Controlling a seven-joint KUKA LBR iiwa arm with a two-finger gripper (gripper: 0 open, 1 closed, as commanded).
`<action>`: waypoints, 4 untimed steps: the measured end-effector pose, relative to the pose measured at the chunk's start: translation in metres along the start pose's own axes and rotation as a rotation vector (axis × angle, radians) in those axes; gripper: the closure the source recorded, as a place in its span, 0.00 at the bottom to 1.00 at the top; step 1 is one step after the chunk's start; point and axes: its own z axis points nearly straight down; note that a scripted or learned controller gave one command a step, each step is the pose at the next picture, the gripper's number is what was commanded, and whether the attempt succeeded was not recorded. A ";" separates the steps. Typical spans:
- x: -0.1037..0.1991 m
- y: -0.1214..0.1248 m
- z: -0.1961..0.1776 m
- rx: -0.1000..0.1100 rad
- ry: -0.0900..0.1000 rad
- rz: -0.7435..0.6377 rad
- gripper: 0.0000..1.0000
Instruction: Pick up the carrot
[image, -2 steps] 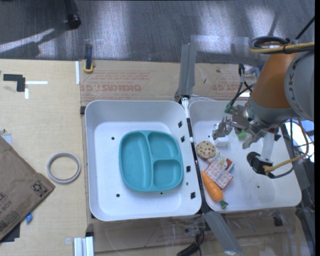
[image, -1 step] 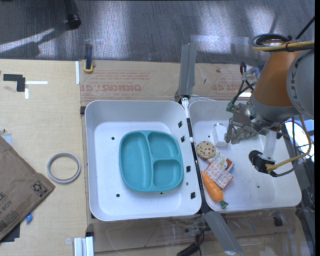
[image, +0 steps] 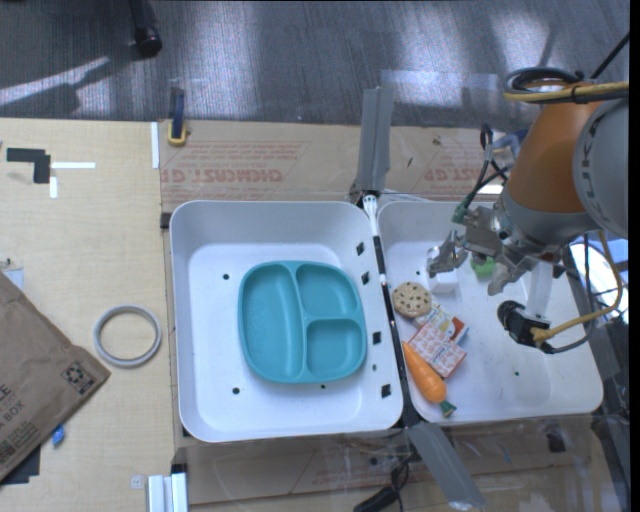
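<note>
Carrot (image: 424, 376): right bin (image: 560, 390), front-left corner, beside carton (image: 440, 342). Long axis diagonal, green end toward front-right. Gripper (image: 472, 268): above bin's rear, fingers spread, holding nothing.

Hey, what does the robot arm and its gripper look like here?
The arm is grey with a broad orange band above the wrist. Black and yellow cables loop around it, with green fittings near the wrist. The gripper is grey metal with two pale fingers.

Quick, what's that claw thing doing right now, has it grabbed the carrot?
Gripper: open, holding nothing, above the right bin. The carrot lies loose in that bin, apart from it.
</note>
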 end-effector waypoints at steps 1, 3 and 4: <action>0.035 -0.064 0.009 0.000 0.001 0.006 0.00; 0.008 -0.087 0.009 -0.001 0.002 0.123 0.00; 0.017 -0.090 0.009 -0.001 0.001 0.093 0.00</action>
